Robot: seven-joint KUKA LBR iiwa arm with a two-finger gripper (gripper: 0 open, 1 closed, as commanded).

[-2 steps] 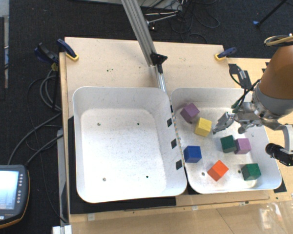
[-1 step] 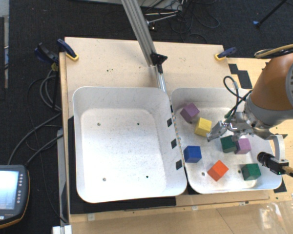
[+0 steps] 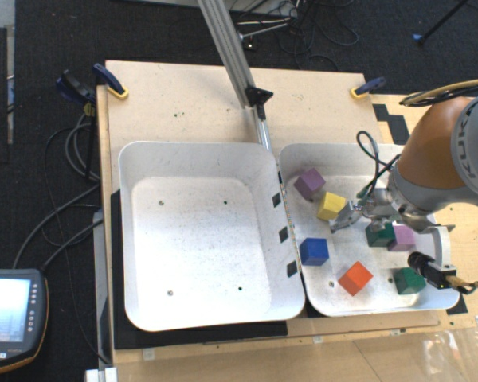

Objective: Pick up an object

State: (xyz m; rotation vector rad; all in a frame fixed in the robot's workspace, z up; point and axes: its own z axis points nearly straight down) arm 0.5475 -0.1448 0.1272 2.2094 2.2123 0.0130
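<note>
Blocks lay scattered over the right bin (image 3: 303,159), and the gripper (image 3: 352,216) hung low among them, reaching in from the right under the grey arm (image 3: 442,161). The yellow block (image 3: 331,205) sat just to the left of the gripper's tip, so close they seemed to touch, though I could not tell for certain. Whether the gripper was wide, narrow or closed on anything I could not make out. A purple block (image 3: 309,184) rested a little farther off to the far left of the yellow one. The blue block (image 3: 314,251) and orange block (image 3: 354,278) lay nearer, apart from the gripper. 2 green blocks showed, one (image 3: 378,235) tucked under the wrist beside a pink block (image 3: 403,237), partly hidden, the other (image 3: 409,281) near the right rim. The left bin (image 3: 195,229) stood beside it.
</note>
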